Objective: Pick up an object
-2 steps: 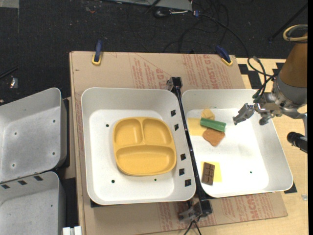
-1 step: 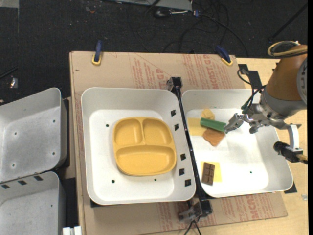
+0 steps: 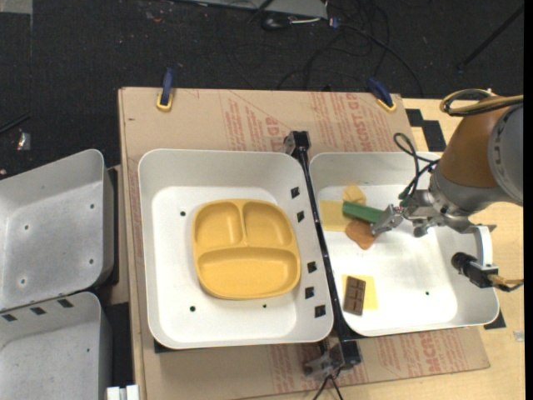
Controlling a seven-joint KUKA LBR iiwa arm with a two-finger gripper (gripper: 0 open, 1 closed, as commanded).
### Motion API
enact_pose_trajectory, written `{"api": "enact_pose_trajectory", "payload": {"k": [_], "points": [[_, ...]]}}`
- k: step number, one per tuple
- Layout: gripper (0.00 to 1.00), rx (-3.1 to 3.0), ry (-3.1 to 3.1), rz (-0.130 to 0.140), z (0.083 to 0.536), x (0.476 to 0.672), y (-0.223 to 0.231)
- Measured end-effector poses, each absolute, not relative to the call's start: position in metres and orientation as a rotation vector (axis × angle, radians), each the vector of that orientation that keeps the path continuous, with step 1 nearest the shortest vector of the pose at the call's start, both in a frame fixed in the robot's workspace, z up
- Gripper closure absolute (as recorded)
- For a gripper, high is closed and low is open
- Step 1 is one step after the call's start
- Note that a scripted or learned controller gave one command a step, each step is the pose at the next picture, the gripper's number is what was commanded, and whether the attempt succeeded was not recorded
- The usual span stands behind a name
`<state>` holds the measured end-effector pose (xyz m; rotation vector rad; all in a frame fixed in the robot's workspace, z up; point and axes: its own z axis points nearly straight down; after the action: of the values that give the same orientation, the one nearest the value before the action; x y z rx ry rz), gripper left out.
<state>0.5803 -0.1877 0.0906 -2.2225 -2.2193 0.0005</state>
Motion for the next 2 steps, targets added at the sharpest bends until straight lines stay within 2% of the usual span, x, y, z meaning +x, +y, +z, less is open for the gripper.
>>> {"api": "enact_pose_trajectory", "payload": {"k": [1, 2], "points": [[1.0, -2.224, -2.224, -0.005, 0.104, 0.582, -0.187], [1.0, -2.222, -2.229, -0.004, 0.148, 0.59, -0.188]]}}
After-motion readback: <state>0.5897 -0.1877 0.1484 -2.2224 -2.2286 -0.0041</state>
